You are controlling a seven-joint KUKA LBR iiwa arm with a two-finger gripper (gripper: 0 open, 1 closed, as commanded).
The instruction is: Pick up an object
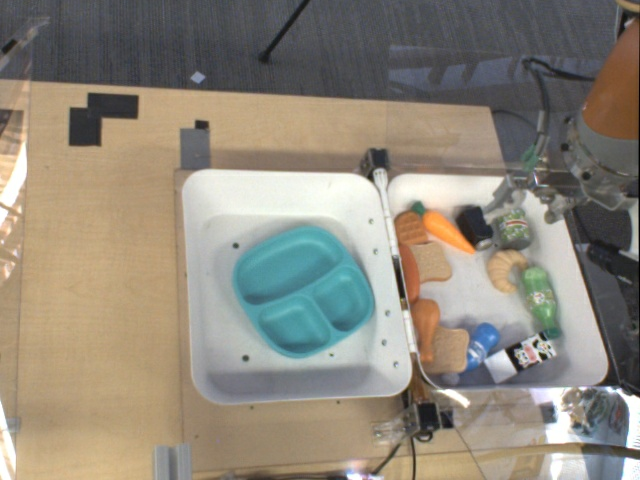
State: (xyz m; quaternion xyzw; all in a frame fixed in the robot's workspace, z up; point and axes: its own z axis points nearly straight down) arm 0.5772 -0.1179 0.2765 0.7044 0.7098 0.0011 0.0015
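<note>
End effector (515,200) just above green can (514,230), R bin; grip state unclear, maybe touching.

Bright even light; glare on left bin (200,268) wall, soft shadows, perhaps slight blur lower right.

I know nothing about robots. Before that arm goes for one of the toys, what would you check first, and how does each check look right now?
1. Gripper over the right bin, where the toys lie: ok.
2. Nothing held between its fingers yet: cannot tell, too small to judge.
3. A target close by: ok, the round green item lies just below the gripper.
4. Room around that target: not ok, a black object and the croissant crowd it.
5. Teal tray out of the way in the left bin: ok.
</note>
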